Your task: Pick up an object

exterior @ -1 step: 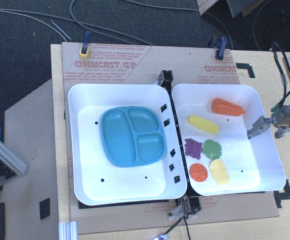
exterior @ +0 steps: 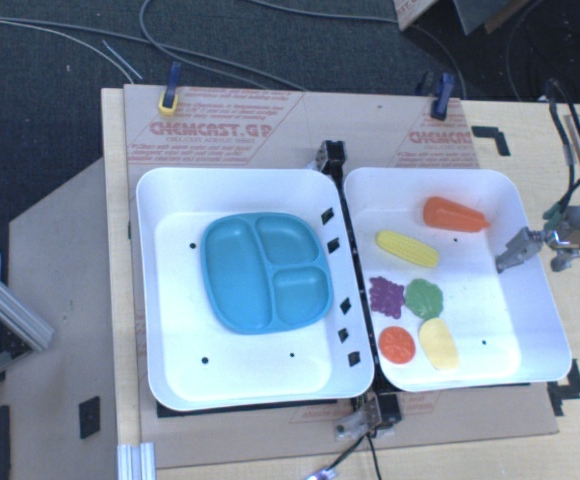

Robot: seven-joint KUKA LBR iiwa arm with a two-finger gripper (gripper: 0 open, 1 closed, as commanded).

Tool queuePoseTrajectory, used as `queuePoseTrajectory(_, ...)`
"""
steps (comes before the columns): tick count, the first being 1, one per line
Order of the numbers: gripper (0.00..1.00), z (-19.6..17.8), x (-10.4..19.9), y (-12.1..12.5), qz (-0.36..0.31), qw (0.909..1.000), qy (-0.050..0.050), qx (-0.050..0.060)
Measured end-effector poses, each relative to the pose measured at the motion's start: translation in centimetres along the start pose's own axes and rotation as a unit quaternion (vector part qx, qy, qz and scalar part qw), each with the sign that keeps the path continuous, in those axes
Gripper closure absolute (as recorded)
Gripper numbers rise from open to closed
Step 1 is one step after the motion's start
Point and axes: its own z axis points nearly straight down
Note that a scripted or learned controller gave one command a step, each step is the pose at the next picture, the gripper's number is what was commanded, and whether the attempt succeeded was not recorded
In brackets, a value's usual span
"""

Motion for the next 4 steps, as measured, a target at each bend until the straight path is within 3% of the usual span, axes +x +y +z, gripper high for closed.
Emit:
queuePoseTrajectory(2, 0.00, 12.7, 0.2, -0.2, 0.000, 1.0000, 0.002, 0.003)
queuePoseTrajectory(3, 0.00, 14.9, 0.3, -0.2, 0.000, 1.0000, 0.001, 0.001)
queuePoseTrajectory(4, 1.00, 13.7, 0.2, -0.1, 0.000, 1.0000, 0.000, -0.001)
